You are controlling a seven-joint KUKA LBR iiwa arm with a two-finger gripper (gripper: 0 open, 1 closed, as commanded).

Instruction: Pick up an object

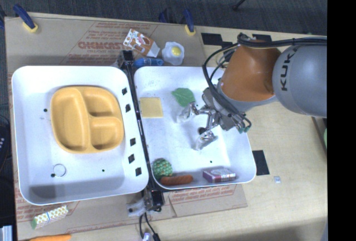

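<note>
Bench of pale wood, cardboard sheet beneath, dark ribbed floor beyond; two shallow white bins side by side. Left bin [22, 123]: one yellow compartment tray [87, 118], lying flat in the middle. Right bin [239, 151]: one pale yellow square sponge [151, 107] near the dividing wall; one green leaf-shaped piece [183, 95] toward the far side; one green knobbly ball [162, 167] and one brown sausage [176, 180] at the near edge, close together; one small pink-and-grey box [219, 175] at the near right corner, long axis running along the bin's near wall. Outside the bins, on the far side: a printed packet [136, 41], a blue item [148, 61], a white-and-yellow egg-like piece [173, 52]. Arm: grey with orange band, entering from the right, gripper [200, 123] low over the right bin's middle, fingers spread apart, nothing visible between them. Governing relation, as judged: the leaf-shaped piece lies just off the fingers toward the far side and slightly left, nearest of all candidates; the box lies toward the near wall, the sponge well to the left. No object yet picked up
</note>
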